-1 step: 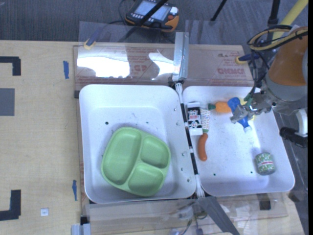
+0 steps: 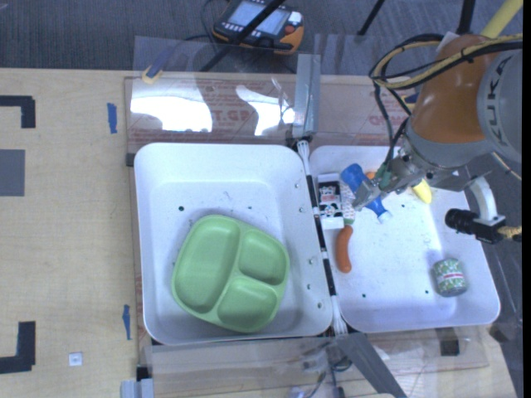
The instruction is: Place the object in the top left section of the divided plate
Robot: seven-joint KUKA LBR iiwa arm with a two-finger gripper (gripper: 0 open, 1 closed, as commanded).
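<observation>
A green divided plate [image 2: 231, 274] lies in the left white bin [image 2: 166, 172], toward its front. My gripper [image 2: 370, 192] is low over the back left of the right bin [image 2: 473, 305]. It sits right over a blue object [image 2: 353, 176], whose blue shows on both sides of it, with another blue end [image 2: 380, 210] just in front. I cannot see whether the blue object is held. An orange carrot-like piece [image 2: 343, 249] lies in front of the gripper, near the bin's left wall.
A small black, white and red box [image 2: 329, 198] rests against the right bin's left wall. A yellow item [image 2: 422, 191] lies right of the gripper, partly under the arm. A green-and-white round item [image 2: 449, 276] sits at the front right.
</observation>
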